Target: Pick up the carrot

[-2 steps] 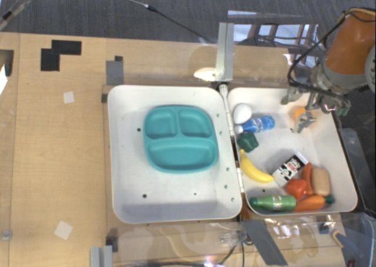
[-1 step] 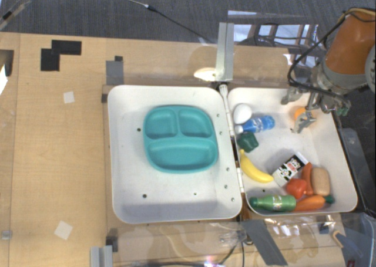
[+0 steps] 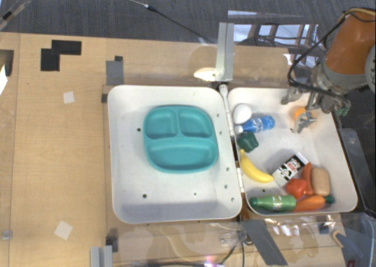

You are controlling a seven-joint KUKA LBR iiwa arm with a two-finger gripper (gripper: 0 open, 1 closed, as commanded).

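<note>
The gripper (image 3: 306,120) is hovering with fingers parted, holding nothing, at the right bin's (image 3: 346,160) far end, while the carrot (image 3: 311,203) is lying crosswise along the near wall, well apart from it.

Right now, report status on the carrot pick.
Gripper at right bin's far side, apart from carrot. Carrot lies along near wall. Red pepper and brown roll crowd it.

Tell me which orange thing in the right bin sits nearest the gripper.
The small orange piece at the bin's top right, just left of the gripper. The carrot lies far off at the bottom edge, beside the green bottle.
</note>
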